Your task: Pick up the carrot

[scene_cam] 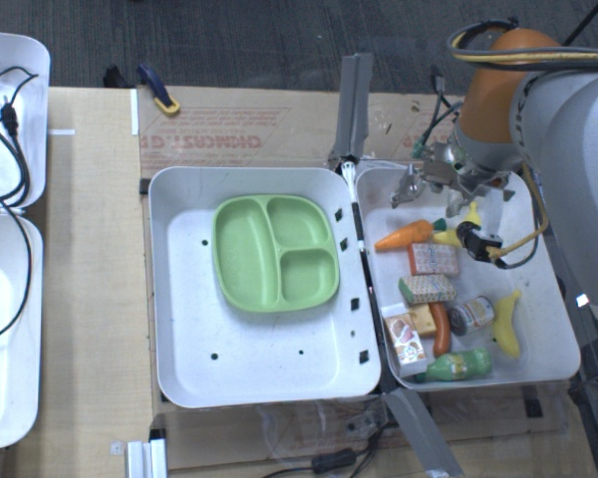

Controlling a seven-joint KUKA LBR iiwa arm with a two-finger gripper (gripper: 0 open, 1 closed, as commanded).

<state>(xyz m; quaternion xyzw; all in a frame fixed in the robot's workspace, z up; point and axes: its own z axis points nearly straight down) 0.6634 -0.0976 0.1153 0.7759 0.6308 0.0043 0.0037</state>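
The carrot (404,235) is orange and tapered. It lies on its side in the upper left part of the right bin (563,361), with its tip pointing left toward the bin's divider. My gripper (445,180) hangs under the orange wrist band over the far end of the right bin. It is just above and to the right of the carrot's thick end. Cables and the wrist body cover its tip. Nothing shows as held.
Below the carrot the right bin holds a red-and-white box (434,259), a second small box (427,288), a sausage (440,329), a can (471,315), a banana (506,325) and a green bottle (453,367). A green divided plate (276,252) sits in the left bin (179,366).
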